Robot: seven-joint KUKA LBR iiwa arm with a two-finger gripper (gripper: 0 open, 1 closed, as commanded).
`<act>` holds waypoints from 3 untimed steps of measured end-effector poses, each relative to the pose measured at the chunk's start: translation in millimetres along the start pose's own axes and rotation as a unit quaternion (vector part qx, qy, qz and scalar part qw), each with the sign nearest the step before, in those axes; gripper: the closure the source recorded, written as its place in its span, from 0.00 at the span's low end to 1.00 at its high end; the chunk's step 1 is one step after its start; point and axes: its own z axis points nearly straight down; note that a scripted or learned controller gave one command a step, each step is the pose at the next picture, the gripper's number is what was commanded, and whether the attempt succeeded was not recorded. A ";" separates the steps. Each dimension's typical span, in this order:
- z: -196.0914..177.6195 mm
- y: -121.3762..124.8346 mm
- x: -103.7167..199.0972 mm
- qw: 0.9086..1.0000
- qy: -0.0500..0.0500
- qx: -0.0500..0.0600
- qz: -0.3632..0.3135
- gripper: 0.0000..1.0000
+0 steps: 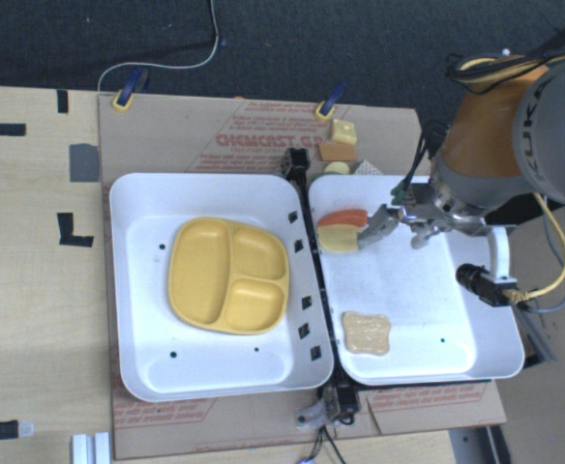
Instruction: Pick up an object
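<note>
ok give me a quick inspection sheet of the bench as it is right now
surface: wooden bench with a cardboard sheet under two white bins; left bin, right bin
job's things: orange-red piece and pale yellow piece at the right bin's left wall; tan flat piece near its front
clutter: yellow divided plate in the left bin; small blocks behind the right bin
grippers: claw low over the right bin, next to the pale yellow piece; holds nothing that can be seen
cables: white cable on the dark floor; yellow cable at the arm
surroundings: dark carpet behind the bench
</note>
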 end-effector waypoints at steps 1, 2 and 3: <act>48.9 77.1 4.7 1.000 0.000 0.000 -0.001 0.00; 124.0 81.9 -16.1 1.000 -0.001 -0.002 0.001 0.00; 121.9 101.5 -16.5 1.000 -0.001 0.009 -0.002 0.00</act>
